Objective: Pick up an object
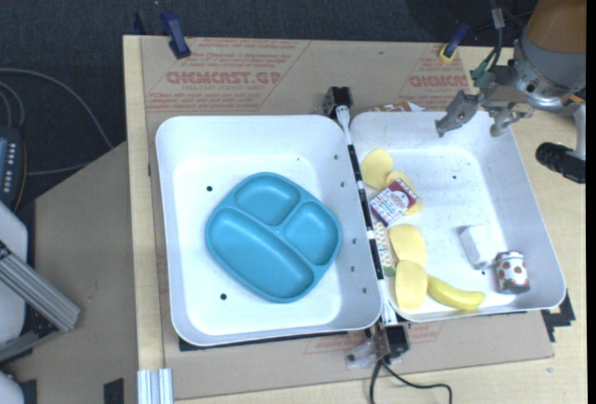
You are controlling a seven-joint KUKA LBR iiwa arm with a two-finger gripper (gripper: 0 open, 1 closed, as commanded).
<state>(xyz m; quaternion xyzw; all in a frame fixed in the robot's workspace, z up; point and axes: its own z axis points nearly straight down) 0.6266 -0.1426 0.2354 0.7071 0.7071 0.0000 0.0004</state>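
Grey gripper [478, 116] poised over right bin's [521, 207] far rim, jaws spread, grasping nothing. Approach step. Next: descend toward banana [453, 296] at near edge.

A light wooden tabletop [233, 81], printed with red lettering along its twelve-o'clock edge, is seen carrying two shallow white bins set side by side and touching. The left bin [177, 207] lies toward nine o'clock, the right bin [521, 197] toward three o'clock. Two blue clamps [174, 33] [453, 44] are fixed at the twelve-o'clock edge.
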